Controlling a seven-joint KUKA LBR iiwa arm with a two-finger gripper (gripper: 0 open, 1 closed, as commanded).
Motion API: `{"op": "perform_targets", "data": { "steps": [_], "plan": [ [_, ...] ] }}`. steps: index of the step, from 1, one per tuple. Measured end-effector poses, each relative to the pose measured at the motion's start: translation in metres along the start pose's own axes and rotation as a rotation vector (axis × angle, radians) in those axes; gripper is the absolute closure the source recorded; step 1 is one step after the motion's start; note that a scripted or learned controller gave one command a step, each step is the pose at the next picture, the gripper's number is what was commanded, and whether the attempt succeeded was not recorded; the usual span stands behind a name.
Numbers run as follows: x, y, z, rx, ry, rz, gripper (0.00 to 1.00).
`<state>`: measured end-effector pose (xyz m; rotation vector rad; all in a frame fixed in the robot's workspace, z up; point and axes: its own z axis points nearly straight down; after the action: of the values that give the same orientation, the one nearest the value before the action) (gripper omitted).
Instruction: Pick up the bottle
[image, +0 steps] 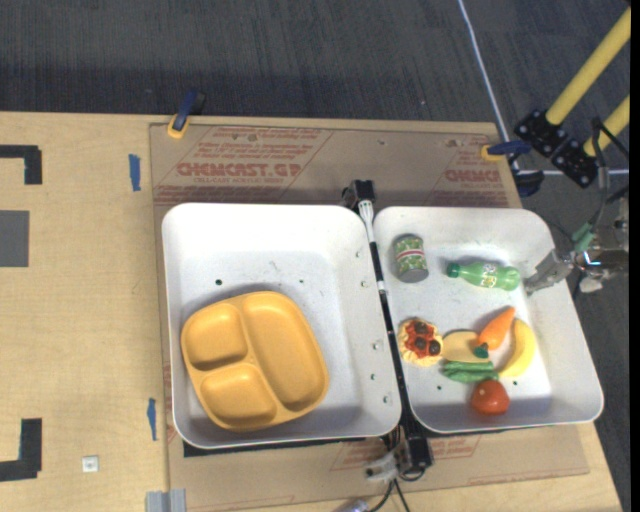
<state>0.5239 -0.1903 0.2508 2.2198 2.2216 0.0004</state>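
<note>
A small green bottle (485, 275) lies on its side in the far part of the right bin (570, 395), with its cap pointing left. My gripper (568, 266) hangs at the bin's right rim, just right of the bottle's base and close to it. Nothing can be seen held in it. It is small and partly blurred.
Also in the right bin are a green can (409, 257), a pizza toy (421, 340), a carrot (495, 329), a banana (519, 349), a green bean pod (467, 371) and a tomato (490, 397). The left bin (260, 235) holds a yellow divided plate (253, 358).
</note>
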Motion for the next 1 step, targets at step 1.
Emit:
{"op": "perform_targets", "data": {
  "steps": [1],
  "plan": [
    [0.0473, -0.0072, 0.0531, 0.003, 0.002, 0.092, 0.0]
  ]
}}
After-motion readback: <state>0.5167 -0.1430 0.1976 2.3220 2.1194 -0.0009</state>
